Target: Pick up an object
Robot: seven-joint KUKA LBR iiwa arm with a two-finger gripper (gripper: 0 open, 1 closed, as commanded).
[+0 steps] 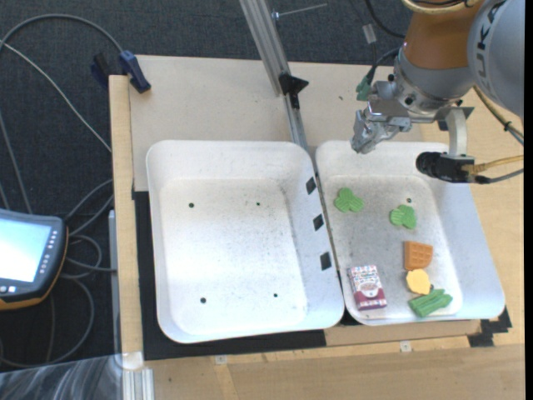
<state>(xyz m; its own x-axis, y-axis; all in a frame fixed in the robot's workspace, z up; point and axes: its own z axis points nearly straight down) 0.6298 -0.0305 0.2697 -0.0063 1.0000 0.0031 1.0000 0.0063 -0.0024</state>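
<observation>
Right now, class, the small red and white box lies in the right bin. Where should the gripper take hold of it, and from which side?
The red and white box lies flat near the right bin's front edge. I would come straight down from above and close across its two long sides, its narrower span. Its left side sits close to the bin wall, so clearance there looks tight.

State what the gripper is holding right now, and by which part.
Nothing is held. The gripper hangs above the far rim of the right bin, with no object between its fingers.

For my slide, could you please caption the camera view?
Gripper poised above the right bin, which holds six small items; nothing grasped.
</observation>
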